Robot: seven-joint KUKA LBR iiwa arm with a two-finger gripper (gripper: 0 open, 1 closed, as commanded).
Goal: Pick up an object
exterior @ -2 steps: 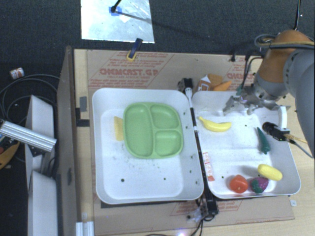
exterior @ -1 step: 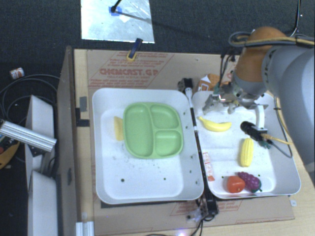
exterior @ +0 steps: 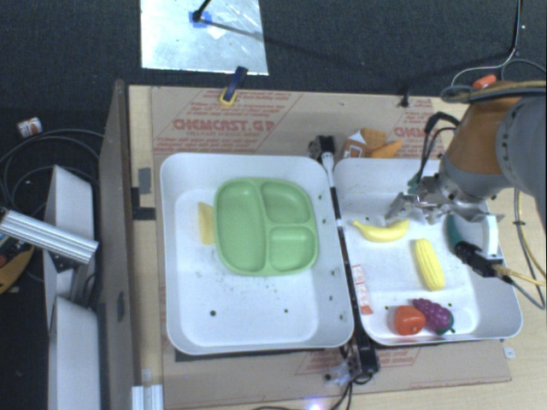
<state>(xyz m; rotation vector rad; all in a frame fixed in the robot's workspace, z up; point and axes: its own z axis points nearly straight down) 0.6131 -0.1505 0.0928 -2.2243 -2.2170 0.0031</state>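
My gripper (exterior: 402,209) hangs low over the right bin (exterior: 500,314), its metal fingers spread open just above and right of a yellow toy banana (exterior: 381,231). Nothing sits between the fingers. A yellow corn cob (exterior: 428,263) lies below and right of the banana. Near the bin's front edge rest a red tomato-like toy (exterior: 408,319) and a purple grape bunch (exterior: 436,314). A teal object (exterior: 455,229) is partly hidden behind the wrist.
The left bin (exterior: 184,314) holds a green divided plate (exterior: 265,226) and a pale yellow slab (exterior: 206,223) at its left side. An orange piece (exterior: 380,146) lies behind the right bin on the cardboard. Cables trail from the arm at the right.
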